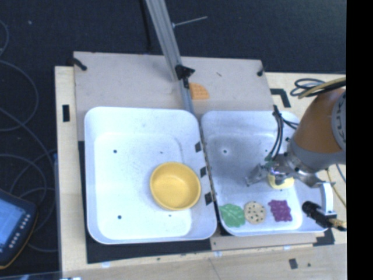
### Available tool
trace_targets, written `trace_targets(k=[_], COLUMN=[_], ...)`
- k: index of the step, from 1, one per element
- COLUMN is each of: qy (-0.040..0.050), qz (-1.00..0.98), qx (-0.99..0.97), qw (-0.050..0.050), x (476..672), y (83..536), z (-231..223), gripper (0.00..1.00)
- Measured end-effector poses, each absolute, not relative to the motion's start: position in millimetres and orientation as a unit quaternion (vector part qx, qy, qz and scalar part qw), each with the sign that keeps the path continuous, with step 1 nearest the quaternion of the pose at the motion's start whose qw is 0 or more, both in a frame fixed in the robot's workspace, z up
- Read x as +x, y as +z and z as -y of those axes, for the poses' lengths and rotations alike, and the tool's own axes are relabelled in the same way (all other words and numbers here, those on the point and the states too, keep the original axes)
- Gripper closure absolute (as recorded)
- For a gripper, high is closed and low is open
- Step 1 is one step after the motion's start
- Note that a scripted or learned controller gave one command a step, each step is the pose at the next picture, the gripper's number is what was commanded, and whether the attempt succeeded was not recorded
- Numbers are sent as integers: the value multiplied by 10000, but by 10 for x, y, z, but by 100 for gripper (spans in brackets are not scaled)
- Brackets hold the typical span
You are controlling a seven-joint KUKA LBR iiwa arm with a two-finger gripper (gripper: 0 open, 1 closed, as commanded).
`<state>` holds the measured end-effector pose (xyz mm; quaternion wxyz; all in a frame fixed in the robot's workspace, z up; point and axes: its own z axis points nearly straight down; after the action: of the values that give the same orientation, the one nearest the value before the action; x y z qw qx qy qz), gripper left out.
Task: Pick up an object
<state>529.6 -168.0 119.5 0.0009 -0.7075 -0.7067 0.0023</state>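
In the right bin (233,139) my gripper (271,176) hangs low near the front right, directly over a small yellow and white object (281,182) that peeks out from under it. Whether that object is gripped is hidden by the wrist. Along the bin's front edge lie a green leafy piece (232,214), a round speckled cookie (254,212) and a purple grape bunch (281,210). A yellow bowl (174,185) sits upright in the left bin (116,139), near its right wall.
A metal pole (166,39) slants up from the back between the bins. An orange piece (198,91) lies on the board behind the bins. The divider between the bins runs just right of the bowl.
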Motion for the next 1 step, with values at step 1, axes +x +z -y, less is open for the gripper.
trace_targets(k=[1], qy=[9], qz=[7062], qx=[-7080], qw=[-17], x=[5302], y=[1017], z=[1702], gripper=[0])
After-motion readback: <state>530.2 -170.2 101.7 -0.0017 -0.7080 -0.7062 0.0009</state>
